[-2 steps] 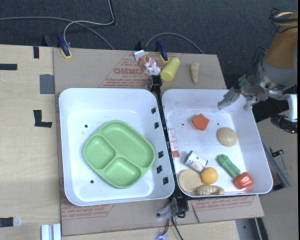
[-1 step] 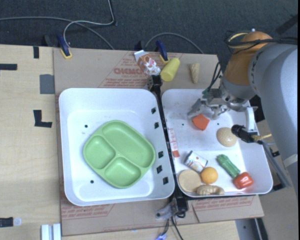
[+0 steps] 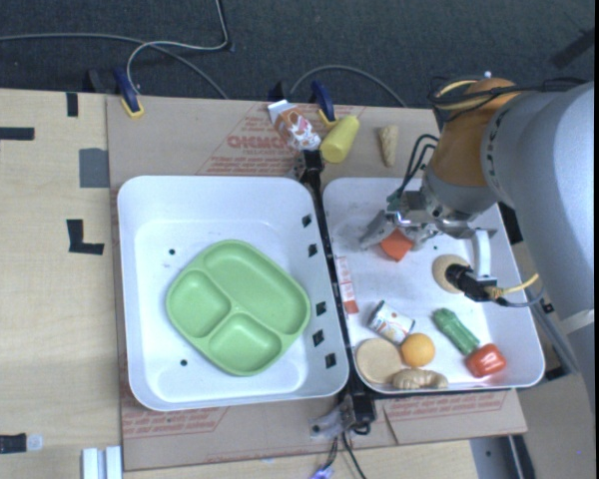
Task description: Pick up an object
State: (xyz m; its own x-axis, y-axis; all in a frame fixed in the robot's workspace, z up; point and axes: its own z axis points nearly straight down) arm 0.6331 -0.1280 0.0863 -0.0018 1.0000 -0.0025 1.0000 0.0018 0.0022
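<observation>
Cardboard sheet (image 3: 180,148) covers your wooden table (image 3: 30,267) under two shallow white bins. Your end effector (image 3: 399,230) sits low in the right bin (image 3: 524,367), at a small orange-red block (image 3: 395,249); you cannot tell whether it is apart or together. A green divided plastic plate (image 3: 238,307) lies in the left bin (image 3: 140,208).

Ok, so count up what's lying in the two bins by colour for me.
Green: 2, the divided plate and the long piece.
Red or orange-red: 2, the block and the corner piece.
Orange: 1, the ball.
Tan: 3, the flat round, the lumpy piece, the disc.
White: 1, the small can.
Total: 9.
</observation>
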